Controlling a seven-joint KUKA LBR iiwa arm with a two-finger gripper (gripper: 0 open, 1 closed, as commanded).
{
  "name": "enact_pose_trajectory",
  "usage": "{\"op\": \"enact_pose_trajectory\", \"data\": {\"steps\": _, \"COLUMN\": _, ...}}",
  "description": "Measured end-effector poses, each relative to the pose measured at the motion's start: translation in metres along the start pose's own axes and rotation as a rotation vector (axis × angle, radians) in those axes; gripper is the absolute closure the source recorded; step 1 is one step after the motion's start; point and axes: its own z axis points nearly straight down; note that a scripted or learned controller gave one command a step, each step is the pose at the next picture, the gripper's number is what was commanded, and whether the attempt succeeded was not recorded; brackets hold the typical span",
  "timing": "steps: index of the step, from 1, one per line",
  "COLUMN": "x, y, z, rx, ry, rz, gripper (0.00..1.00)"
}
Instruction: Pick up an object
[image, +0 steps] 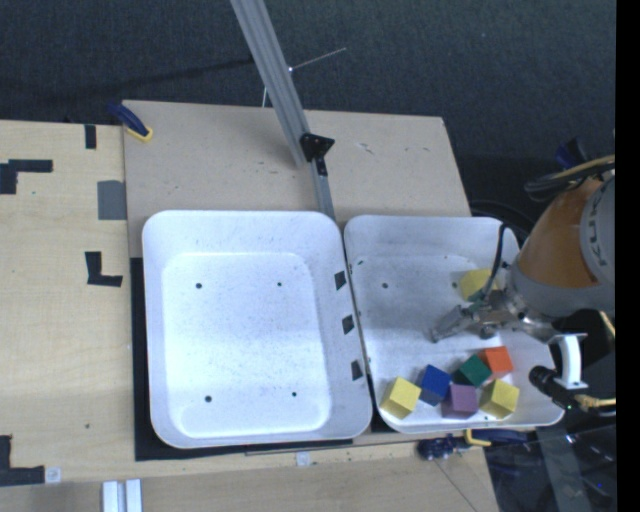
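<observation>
My gripper (446, 328) hangs low in the right bin (410, 250), about mid-bin, reaching in from the right. Nothing shows in its grasp. Just below it, along the bin's near edge, lies a cluster of small blocks: a yellow block (403, 396), a blue block (434, 384), a purple block (462, 399), a green block (473, 371), an orange block (497, 360) and another yellow block (503, 397). One more yellow block (474, 282) sits behind the wrist, partly hidden by the arm.
The left bin (160, 240) stands side by side with the right one. A grey metal pole (283, 85) slants across the bench toward the bins' far edge. The arm's orange band (560, 240) rises at the right.
</observation>
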Motion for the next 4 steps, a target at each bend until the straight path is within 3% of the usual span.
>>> {"op": "enact_pose_trajectory", "data": {"steps": 1, "x": 0.000, "y": 0.000, "z": -0.012, "rx": -0.001, "ry": 0.001, "rz": 0.000, "gripper": 1.00}}
{"op": "enact_pose_trajectory", "data": {"steps": 3, "x": 0.000, "y": -0.002, "z": -0.135, "rx": -0.009, "ry": -0.002, "rz": 0.000, "gripper": 1.00}}
{"op": "enact_pose_trajectory", "data": {"steps": 4, "x": -0.002, "y": 0.004, "z": -0.179, "rx": -0.008, "ry": -0.001, "rz": -0.001, "gripper": 1.00}}
